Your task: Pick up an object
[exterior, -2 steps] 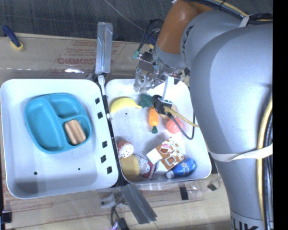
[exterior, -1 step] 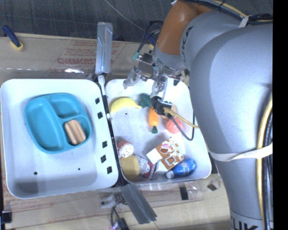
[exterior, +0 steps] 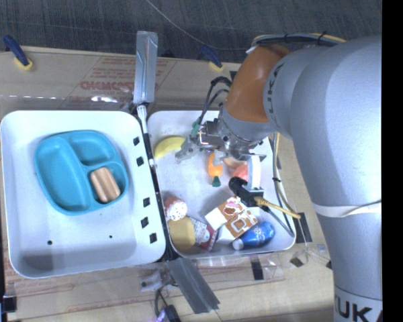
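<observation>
Grey arm (exterior: pixel 336 113) with an orange band reaches from the right over the right bin (exterior: pixel 188 121). Its gripper (exterior: pixel 215 149) hangs low near a carrot (exterior: pixel 215 167) and a yellow banana (exterior: pixel 166 146); whether it is apart or together cannot be told. At the bin's near end lie a snack box (exterior: pixel 232 218), a blue bottle (exterior: pixel 256 235) and a speckled ball (exterior: pixel 177 210). In the left bin (exterior: pixel 27 247), 1 blue tray (exterior: pixel 67 166) holds 1 sausage (exterior: pixel 105 184).
</observation>
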Controlling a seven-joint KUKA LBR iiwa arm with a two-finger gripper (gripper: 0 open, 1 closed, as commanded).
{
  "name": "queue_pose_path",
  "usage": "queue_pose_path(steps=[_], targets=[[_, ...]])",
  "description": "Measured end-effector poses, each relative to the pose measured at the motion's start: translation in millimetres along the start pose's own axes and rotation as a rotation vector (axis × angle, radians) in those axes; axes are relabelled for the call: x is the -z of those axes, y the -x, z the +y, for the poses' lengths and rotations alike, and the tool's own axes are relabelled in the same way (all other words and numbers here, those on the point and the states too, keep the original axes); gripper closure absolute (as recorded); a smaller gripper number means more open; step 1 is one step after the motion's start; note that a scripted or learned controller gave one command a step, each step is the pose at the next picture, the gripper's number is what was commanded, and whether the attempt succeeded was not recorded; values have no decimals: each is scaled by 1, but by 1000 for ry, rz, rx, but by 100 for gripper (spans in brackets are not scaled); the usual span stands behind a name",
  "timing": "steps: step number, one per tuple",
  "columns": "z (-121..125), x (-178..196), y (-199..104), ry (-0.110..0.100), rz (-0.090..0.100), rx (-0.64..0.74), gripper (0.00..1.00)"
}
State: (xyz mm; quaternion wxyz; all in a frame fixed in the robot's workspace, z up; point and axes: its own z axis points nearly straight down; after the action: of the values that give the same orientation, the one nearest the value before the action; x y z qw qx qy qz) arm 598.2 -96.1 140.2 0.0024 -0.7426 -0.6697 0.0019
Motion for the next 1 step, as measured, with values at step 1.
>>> queue_pose_path(steps=[1], targets=[[-32,-49,56,3,0,148,0]])
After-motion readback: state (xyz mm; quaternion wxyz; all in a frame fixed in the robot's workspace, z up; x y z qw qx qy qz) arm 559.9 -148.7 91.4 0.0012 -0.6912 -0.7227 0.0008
